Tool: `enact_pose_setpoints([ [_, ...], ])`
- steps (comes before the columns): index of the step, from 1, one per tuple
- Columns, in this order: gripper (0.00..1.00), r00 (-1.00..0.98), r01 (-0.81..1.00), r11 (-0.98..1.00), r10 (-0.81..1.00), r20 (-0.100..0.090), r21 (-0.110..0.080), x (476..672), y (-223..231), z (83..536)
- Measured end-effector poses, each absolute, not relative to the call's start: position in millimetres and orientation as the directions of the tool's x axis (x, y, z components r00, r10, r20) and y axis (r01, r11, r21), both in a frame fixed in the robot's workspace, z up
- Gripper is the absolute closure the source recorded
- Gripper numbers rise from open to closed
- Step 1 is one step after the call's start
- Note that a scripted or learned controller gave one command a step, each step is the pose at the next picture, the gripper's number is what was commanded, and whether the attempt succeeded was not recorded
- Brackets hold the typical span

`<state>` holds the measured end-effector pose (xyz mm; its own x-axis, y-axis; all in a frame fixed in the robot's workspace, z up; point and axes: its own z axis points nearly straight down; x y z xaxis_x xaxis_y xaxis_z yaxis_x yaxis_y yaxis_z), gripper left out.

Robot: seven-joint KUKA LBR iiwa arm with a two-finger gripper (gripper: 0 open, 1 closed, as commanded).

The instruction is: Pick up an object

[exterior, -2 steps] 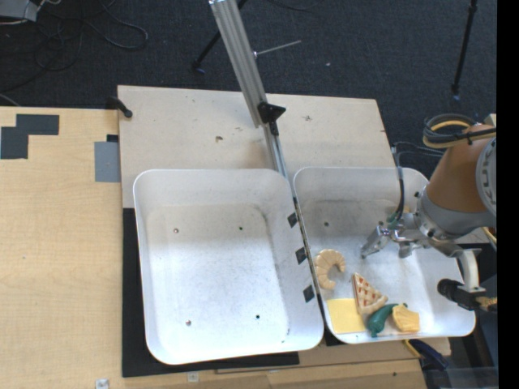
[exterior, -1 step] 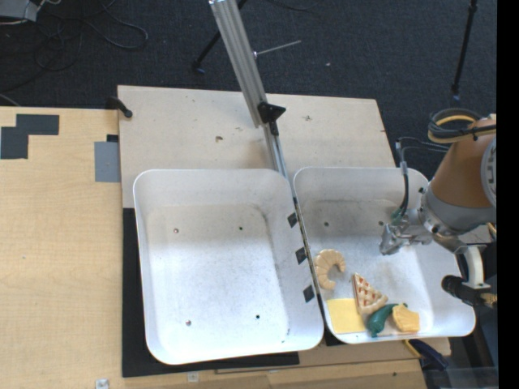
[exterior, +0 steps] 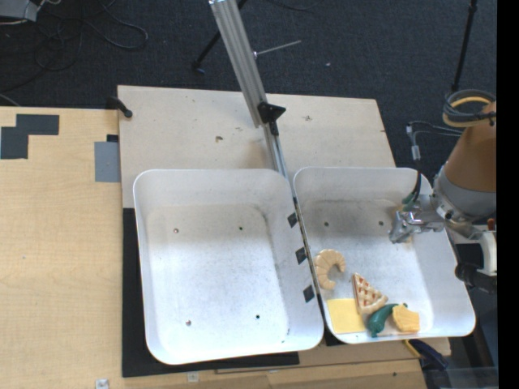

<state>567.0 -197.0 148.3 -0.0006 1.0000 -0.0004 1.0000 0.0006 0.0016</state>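
Note:
The right bin (exterior: pixel 357 186) holds several toy foods near its front: a tan croissant (exterior: pixel 329 267), a waffle-patterned wedge (exterior: pixel 367 292), a yellow flat slab (exterior: pixel 344 315), a teal-green piece (exterior: pixel 379 320) and a small orange-yellow chunk (exterior: pixel 406 320). My gripper (exterior: pixel 402 225) hangs over the right bin's right side, behind and to the right of these objects. It is small and metallic, and nothing shows between its parts. The arm's orange band (exterior: pixel 474 156) rises at the right edge.
The left bin (exterior: pixel 154 217) lies beside the right one, with a divider carrying black clips (exterior: pixel 300 254) between them. A slanted aluminium rail (exterior: pixel 243 55) rises from behind the bins. A wooden table (exterior: pixel 57 241) lies on the left.

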Motion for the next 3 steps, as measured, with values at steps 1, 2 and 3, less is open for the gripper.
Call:
enact_pose_setpoints([
  [1, 1.0, -0.001, 1.0, 0.001, 1.0, -0.001, 0.003, 574.9, -200, 194],
  [2, 1.0, -0.003, 1.0, 0.003, 1.0, -0.001, 0.004, 580.8, -192, 251],
  [3, 1.0, -0.003, 1.0, 0.003, 1.0, -0.001, 0.003, 581.5, -193, 297],
])
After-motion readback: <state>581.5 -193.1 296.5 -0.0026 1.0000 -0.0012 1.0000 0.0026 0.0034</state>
